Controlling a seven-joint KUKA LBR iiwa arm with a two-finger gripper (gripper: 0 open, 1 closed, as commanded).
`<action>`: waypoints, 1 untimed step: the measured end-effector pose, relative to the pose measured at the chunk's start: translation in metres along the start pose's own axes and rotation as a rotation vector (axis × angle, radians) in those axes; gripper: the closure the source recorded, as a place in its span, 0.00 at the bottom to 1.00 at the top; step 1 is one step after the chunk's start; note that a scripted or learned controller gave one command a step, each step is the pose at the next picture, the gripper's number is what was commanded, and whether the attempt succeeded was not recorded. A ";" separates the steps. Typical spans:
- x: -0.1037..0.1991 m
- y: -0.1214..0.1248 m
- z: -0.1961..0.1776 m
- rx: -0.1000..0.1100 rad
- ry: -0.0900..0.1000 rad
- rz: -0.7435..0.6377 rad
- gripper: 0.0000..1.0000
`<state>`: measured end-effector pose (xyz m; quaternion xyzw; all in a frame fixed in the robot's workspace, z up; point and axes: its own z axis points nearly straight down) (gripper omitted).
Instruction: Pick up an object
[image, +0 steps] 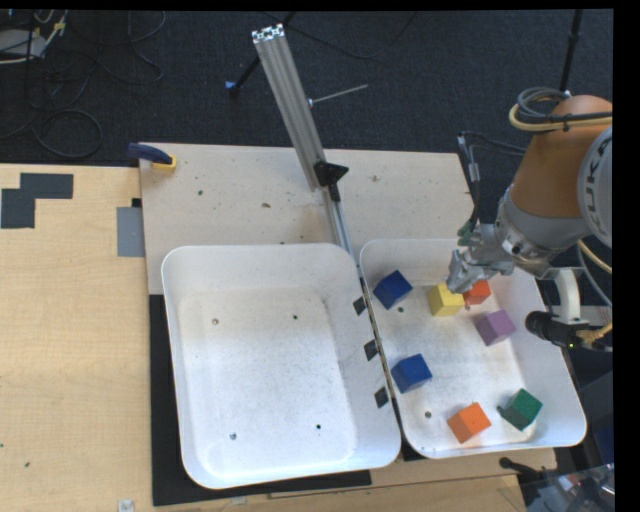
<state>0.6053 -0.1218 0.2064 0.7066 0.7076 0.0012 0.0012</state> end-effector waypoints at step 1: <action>-0.008 -0.005 -0.060 -0.001 -0.001 0.001 1.00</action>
